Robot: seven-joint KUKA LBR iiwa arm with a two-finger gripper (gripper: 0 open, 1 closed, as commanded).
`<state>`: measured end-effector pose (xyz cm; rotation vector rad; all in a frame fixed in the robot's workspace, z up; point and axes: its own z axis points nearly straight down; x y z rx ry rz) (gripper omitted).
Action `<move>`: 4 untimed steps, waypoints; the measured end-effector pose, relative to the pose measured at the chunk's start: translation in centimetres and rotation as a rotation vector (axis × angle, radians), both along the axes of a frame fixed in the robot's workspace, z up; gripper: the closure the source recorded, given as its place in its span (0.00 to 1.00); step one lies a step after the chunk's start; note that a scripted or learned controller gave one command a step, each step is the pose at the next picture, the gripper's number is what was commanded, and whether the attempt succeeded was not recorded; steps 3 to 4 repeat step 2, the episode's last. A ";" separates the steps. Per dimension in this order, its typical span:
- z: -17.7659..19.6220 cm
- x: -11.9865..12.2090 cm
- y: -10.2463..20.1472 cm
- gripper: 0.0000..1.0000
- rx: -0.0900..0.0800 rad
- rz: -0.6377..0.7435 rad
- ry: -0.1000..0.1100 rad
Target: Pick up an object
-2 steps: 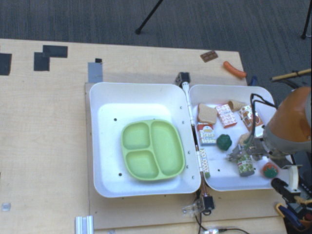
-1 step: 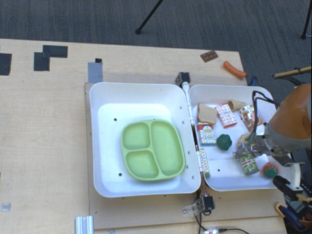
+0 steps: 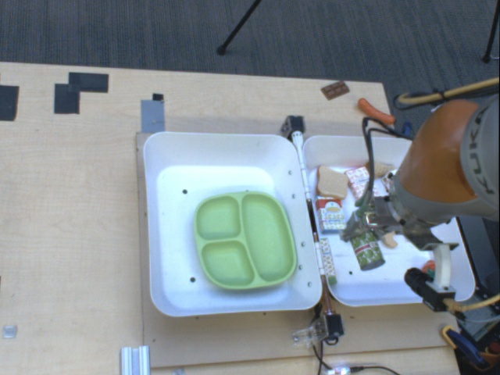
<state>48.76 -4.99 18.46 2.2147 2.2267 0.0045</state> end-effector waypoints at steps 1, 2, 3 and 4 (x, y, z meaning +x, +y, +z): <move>-0.1 0.8 6.6 1.00 0.000 0.000 0.001; -0.1 -0.1 11.7 1.00 0.000 0.001 0.002; -0.1 -0.1 11.7 1.00 0.000 0.001 0.002; -0.1 -0.1 11.7 1.00 0.000 0.001 0.002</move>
